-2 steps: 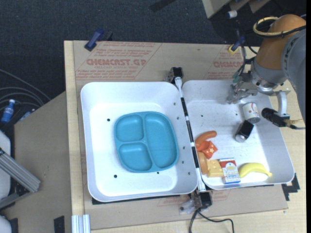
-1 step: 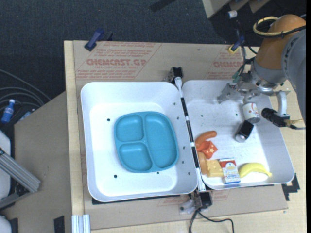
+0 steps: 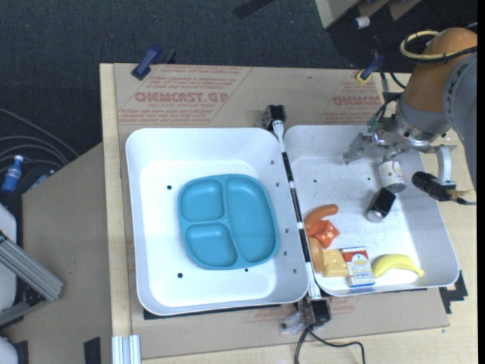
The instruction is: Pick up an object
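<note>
The tool (image 3: 383, 152) is poised over the right bin (image 3: 436, 226), grip state undeterminable, so the nearby black cylinder (image 3: 380, 204) could be knocked aside.

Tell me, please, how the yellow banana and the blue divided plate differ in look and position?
The banana is yellow, curved and small; the divided plate is blue, broad and flat, with three compartments. The banana lies in the right bin, near its front right corner, close to other small items; the plate sits alone in the middle of the left bin. Both rest on a white bin floor.

Arm (image 3: 447, 74) cut off (right edge); gripper (image 3: 381, 182) fingers unclear.
</note>
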Controlling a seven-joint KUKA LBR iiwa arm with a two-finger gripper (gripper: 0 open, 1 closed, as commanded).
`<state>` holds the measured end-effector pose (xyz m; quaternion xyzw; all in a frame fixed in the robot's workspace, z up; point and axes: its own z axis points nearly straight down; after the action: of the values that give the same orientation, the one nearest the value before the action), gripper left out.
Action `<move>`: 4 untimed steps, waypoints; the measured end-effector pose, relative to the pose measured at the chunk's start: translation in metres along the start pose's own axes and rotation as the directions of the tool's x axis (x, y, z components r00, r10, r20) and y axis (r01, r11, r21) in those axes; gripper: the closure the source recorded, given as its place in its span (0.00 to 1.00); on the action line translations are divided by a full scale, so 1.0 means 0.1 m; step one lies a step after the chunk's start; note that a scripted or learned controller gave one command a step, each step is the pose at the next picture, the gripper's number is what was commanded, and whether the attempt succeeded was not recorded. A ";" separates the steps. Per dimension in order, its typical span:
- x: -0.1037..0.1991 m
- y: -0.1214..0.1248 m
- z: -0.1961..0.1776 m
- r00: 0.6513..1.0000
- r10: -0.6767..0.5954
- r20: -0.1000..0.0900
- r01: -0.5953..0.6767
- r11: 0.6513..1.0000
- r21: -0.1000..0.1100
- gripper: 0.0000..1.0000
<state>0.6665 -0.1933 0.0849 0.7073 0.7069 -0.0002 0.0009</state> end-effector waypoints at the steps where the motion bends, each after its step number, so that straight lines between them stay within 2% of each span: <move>1: 0.00 0.01 -0.11 1.000 -0.001 0.001 0.001 1.000 -0.003 1.00; 2: 0.00 0.01 -0.11 1.000 -0.001 0.001 0.001 1.000 -0.002 0.00; 3: -0.13 0.01 -0.01 1.000 -0.001 -0.004 0.001 1.000 0.001 0.00; 4: -0.13 0.01 -0.11 1.000 -0.002 -0.001 0.002 1.000 -0.001 1.00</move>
<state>0.6678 -0.2061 0.0963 0.7065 0.7077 0.0006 0.0012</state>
